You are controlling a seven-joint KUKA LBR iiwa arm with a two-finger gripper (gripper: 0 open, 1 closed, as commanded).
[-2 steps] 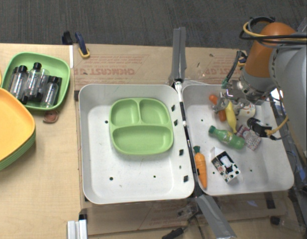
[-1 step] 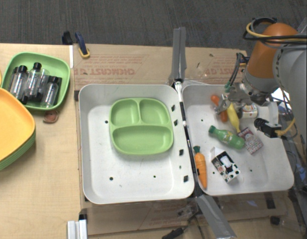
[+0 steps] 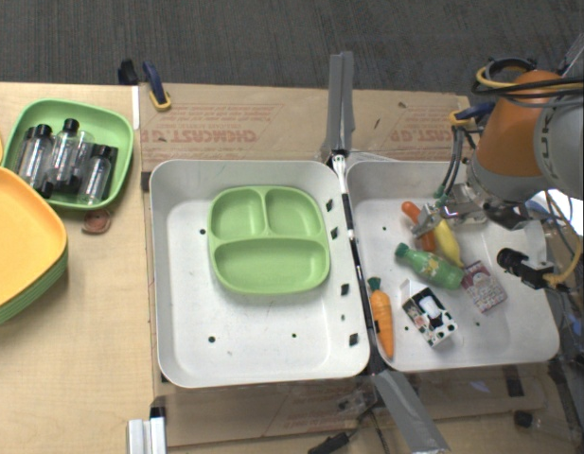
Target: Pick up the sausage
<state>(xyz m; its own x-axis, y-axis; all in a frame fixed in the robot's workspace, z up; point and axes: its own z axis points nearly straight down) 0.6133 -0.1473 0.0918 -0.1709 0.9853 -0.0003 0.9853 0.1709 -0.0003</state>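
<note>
Camera view looks down on the sausage, a small reddish-orange piece lying near the back of the right bin, just beside the banana. At its right the gripper hangs low over both, its tip close against the sausage; whether it is released or clenched cannot be told. Nearer the front lie a green bottle, a pink packet, a black-and-white box and, along the left wall, a carrot. In the left bin sits a green divided plate. Far left on the surface are yellow plates and a green tray of small bottles.
</note>
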